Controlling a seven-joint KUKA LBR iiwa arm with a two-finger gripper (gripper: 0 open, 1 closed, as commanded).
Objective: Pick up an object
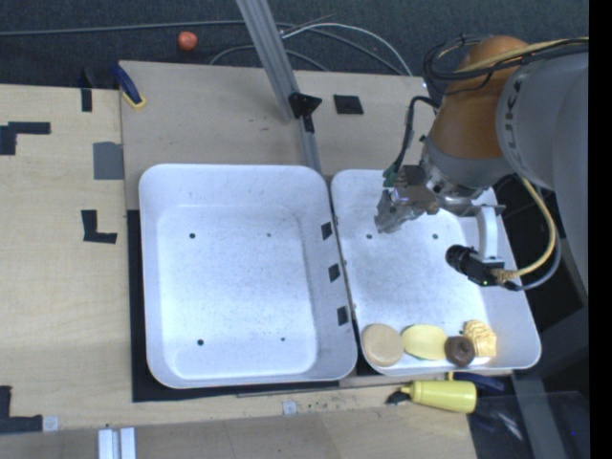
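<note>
gripper (pixel 390 216): over the upper part of the right bin (pixel 421 275) — open or closed, can't tell
objects: tan disc (pixel 382 345), yellow piece (pixel 424 341), brown round piece (pixel 460 350) — bunched at bin's near edge, well apart from gripper
left bin (pixel 229 271): beside it

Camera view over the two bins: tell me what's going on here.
A grey KUKA arm with an orange band reaches in from the right, its tool hanging over the far part of the right bin. Nothing is seen in the tool. The objects, a tan disc, a yellow oval piece and a small brown and yellow item, lie along that bin's near edge, away from the tool.
</note>
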